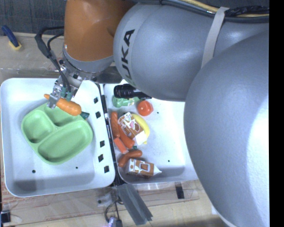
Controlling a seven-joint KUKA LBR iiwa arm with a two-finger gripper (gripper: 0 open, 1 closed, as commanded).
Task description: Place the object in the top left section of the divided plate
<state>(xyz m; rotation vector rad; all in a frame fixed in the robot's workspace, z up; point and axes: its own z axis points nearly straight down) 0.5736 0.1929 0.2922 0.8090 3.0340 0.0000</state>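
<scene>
Right now the carrot [67,106] lies at the upper edge of the green divided plate [57,148], which sits in the left bin [14,174]. Its thick orange end reaches right and slightly down, over the plate's upper right rim, while the thin end points left and a little up, toward the gripper [57,96]. So the long axis runs nearly across the view, tilted a bit downward to the right.

The gripper comes down from the orange band of the arm [180,46] and meets the carrot at its thin left end. Whether its fingers are apart, together or clamped on the carrot, I cannot tell; the parts there are small and crowd together against the orange.

By its look, the carrot is a plastic toy: light, stiff and smooth. It should not bend or crush, but its round tapered body could slip or swivel in a narrow hold. A hold across the middle, square to the long axis, looks safer than one near the thin tip, where the taper may let it slide out.

The plate's top left section is still bare green, just left of and below the carrot. The right bin [175,141] carries a heap of other toy food.
</scene>
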